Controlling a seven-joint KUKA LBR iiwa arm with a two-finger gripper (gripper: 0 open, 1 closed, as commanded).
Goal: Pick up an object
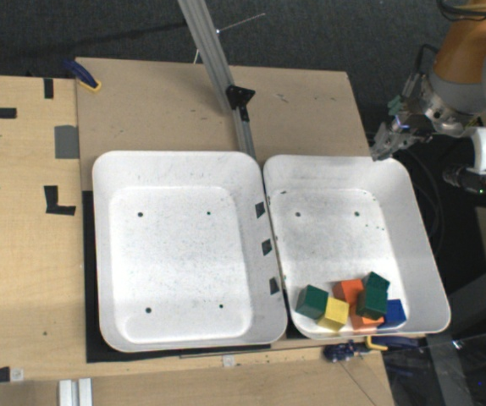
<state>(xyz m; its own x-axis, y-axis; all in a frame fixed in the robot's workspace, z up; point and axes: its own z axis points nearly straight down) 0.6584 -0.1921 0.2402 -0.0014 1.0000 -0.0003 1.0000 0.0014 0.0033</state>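
The jaws I could not read: my gripper (384,145) sat at the upper right of the frame, just past the right bin's (412,194) top corner, too small and dark to judge. The blocks (353,303) lay clustered in that bin's lower right corner, well apart from it.

The arm (461,53) shows an orange band above a grey wrist, ending in dark, blurry, seemingly metallic fingers (384,145).

We see two smooth white plastic bins (107,227), finely speckled, on a matt tan wood-look bench (141,100); a brushed metal bar (209,36); blocks (349,303) w/ matt, solid-colour faces.
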